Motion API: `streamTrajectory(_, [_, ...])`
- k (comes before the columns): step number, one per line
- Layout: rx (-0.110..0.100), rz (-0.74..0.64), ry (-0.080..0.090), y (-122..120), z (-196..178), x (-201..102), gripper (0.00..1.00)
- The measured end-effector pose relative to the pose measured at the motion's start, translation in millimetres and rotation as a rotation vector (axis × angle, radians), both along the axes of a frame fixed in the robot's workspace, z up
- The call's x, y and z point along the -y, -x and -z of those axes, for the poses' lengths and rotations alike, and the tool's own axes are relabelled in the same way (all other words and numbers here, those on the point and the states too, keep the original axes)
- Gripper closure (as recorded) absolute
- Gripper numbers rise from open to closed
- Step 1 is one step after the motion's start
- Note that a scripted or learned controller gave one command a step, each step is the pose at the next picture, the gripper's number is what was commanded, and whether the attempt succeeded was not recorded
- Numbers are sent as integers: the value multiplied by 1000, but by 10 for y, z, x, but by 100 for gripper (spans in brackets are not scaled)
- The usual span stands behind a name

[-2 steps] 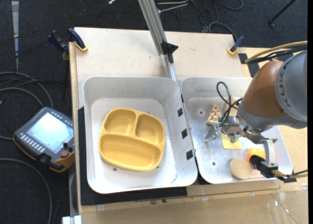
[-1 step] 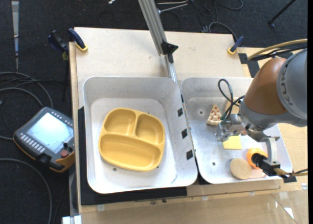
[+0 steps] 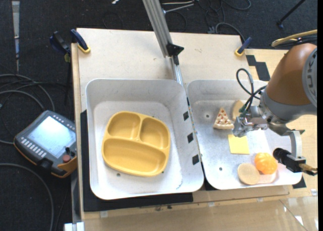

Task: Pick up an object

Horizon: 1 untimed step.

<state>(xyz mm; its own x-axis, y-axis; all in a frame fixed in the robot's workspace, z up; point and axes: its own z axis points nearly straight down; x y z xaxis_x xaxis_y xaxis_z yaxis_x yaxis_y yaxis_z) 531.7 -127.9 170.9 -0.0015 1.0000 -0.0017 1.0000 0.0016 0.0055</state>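
- yellow and orange toy foods lie in the right bin (image 3: 212, 174), and the big yellow plate (image 3: 136, 143) with three parts sits alone in the left bin (image 3: 96, 124).
- both bins sit side by side on the desk (image 3: 126, 53).
- the grey arm (image 3: 292, 83) comes in from the right and hangs over the right bin.
- its gripper (image 3: 241, 126) is low, at the top edge of the flat yellow square (image 3: 238, 144) and just beside the pizza slice (image 3: 222, 119).
- i cannot tell how the gripper is set. nothing can be seen in it.
- an orange ball (image 3: 265, 163) rests near the front of the bin, touching a tan round cookie (image 3: 248, 173) and a pale pink piece (image 3: 270, 176).
- i think the arm is at the reaching step. nothing looks picked up yet.
- next, it likely needs to line up over one food, go down, and close on it.
- the yellow square is very flat, so it may be hard to grab. the pizza slice or the ball may be easier.
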Motion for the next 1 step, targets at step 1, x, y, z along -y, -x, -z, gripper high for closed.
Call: streamTrajectory(1, [0, -1, 0, -41, -430, -13, 100])
